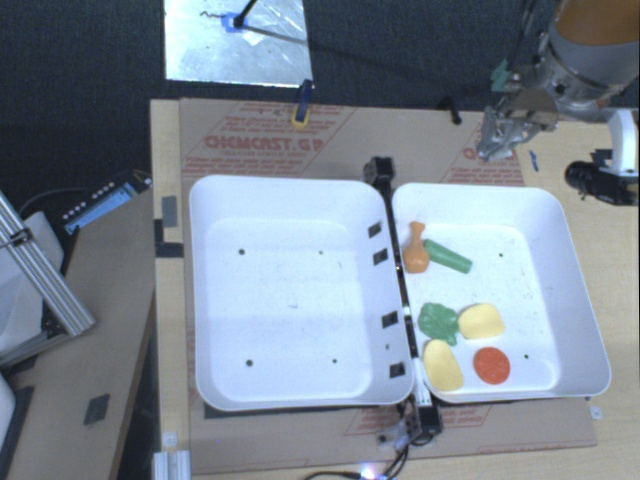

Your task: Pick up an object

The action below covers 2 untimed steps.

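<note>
Dark carpet surrounds my bench, and on the bench a sheet of printed cardboard point(330, 138) carries two shallow white bins side by side, joined along a black hinge strip down the middle. My claw point(497, 146) hangs above the cardboard just beyond the far rim of the right bin point(560, 218), up and clear of everything, which I judge to be a waiting pose that leaves the camera an open look at the bins before I commit to a target. Whether the claw is spread or pressed together I cannot tell from this slant; it carries no object that I can see. The left bin point(290, 288) has a bare white floor with a few dark dots, so anything worth picking lies in the right one. There, against the hinge-side wall, an orange bottle-shaped toy point(416, 251) touches the end of a green cylinder point(447, 257) that points toward the bin's middle. Nearer the front edge sits a tight cluster: a dark green leafy piece point(438, 321) touching a yellow lump point(480, 320), another yellow piece point(443, 365) just in front near the hinge-side front corner, and a red round piece point(491, 365) beside it. The crowding matters, I think: the red piece and the green cylinder have the most free space around them, so either looks an easier grasp than the pieces wedged near the wall.
</note>
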Motion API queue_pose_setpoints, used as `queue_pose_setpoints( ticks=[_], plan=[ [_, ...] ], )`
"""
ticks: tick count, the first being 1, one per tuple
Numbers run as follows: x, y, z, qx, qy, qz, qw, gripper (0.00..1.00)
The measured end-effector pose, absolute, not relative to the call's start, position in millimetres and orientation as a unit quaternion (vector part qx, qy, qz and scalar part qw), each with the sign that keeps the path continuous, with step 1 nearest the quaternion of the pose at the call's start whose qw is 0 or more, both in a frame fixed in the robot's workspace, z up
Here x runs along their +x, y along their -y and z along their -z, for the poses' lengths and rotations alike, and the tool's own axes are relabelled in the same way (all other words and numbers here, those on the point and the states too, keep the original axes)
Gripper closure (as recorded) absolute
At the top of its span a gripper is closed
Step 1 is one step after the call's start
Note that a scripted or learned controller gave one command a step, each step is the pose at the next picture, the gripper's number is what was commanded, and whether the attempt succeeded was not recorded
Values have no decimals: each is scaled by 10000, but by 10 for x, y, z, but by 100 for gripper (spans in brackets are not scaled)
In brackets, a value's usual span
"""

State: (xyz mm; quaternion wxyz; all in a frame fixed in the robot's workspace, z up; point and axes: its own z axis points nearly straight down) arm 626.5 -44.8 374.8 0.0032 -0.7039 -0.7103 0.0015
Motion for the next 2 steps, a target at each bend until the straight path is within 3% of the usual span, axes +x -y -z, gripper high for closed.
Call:
queue_pose_setpoints(
  ticks=[1, 2],
  plan=[
    [5850, 522, -5471, -7053, 7088, 74, -85, 100],
    [5488, -117, -3375, -7042, 7100, -49, 59, 100]
  ],
)
